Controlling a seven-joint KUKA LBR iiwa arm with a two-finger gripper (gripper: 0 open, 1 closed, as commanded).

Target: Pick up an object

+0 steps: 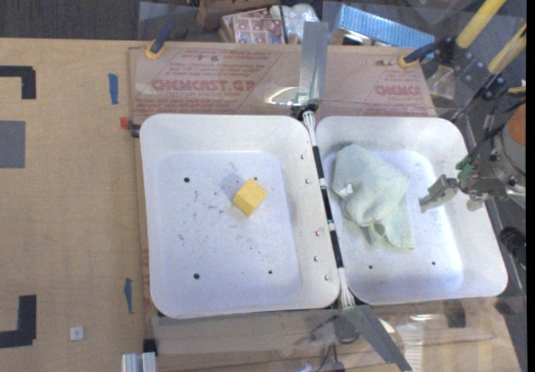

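A small yellow block (249,196) lies near the middle of the left white bin (167,145). A crumpled pale green cloth (374,193) lies in the left half of the right white bin (468,278). My gripper (437,193) reaches in from the right, over the right part of the right bin. It is just to the right of the cloth and apart from it. I see nothing held in it.
A metal divider (322,195) runs between the two bins. Clear plastic sheets (217,82) stand behind them. Arm hardware and cables (493,170) crowd the right edge. Boxes and clutter (251,2) lie beyond the bench.
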